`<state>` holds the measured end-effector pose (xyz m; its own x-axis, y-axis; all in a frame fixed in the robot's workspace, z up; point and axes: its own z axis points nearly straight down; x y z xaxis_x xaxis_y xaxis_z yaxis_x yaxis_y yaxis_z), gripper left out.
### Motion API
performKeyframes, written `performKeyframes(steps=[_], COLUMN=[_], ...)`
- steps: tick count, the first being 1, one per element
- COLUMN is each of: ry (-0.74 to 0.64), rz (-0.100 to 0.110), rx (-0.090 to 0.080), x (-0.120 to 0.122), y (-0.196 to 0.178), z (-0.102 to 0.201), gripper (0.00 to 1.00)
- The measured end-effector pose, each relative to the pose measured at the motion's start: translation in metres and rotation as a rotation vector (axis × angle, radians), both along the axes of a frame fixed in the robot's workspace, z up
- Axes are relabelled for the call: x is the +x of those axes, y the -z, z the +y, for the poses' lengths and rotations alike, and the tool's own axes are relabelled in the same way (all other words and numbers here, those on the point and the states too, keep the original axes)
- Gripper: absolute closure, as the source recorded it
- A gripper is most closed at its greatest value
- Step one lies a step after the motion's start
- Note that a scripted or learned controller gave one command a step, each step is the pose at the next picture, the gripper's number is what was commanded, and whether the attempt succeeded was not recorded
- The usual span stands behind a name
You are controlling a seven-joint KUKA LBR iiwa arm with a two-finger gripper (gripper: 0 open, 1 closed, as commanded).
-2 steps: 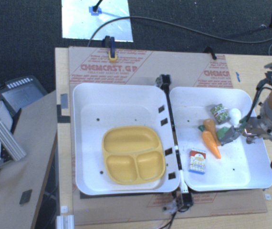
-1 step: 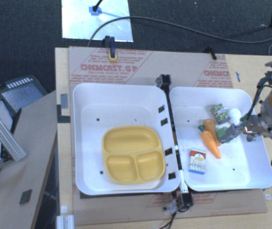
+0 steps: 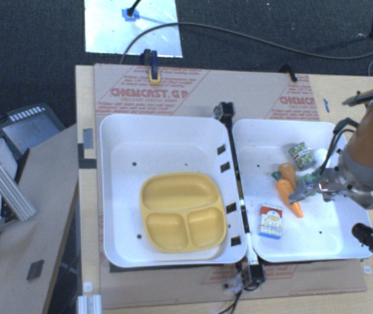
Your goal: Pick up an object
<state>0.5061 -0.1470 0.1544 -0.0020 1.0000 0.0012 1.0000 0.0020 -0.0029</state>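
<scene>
Arm: you see it (image 3: 368, 150) come in from the right over the right bin, grey wrist under an orange band.
Claw: your gripper (image 3: 302, 193) sits low in the right bin (image 3: 324, 244), fingers pointing left; they are small and blurred, so you cannot tell how far apart they stand or whether anything is between them.
Carrot: the orange carrot (image 3: 288, 197) lies on the bin floor right at the fingertips, running from upper left to lower right; you cannot tell whether it is touched or merely beside them.
Second orange piece: a shorter orange item (image 3: 287, 172) lies just above the carrot, near the claw's upper side.
Green packet: a green and white packet (image 3: 300, 154) lies further up, towards the bin's back wall, apart from the claw.
White item: a pale round thing (image 3: 319, 156) sits just right of the green packet, too blurred to identify.
Small box: a red, white and yellow box (image 3: 271, 220) lies flat below and left of the claw, apart from it.
Left bin: the left bin (image 3: 127, 149) holds a yellow divided tray (image 3: 182, 210) with three compartments, well away from your claw.
</scene>
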Motion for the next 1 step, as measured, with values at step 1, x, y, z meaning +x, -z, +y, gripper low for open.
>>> performKeyframes(steps=[1], ry=[0.001], rz=[0.0], rx=[0.0], x=[-0.0033], y=[0.0427], z=[0.0036], gripper=[0.0])
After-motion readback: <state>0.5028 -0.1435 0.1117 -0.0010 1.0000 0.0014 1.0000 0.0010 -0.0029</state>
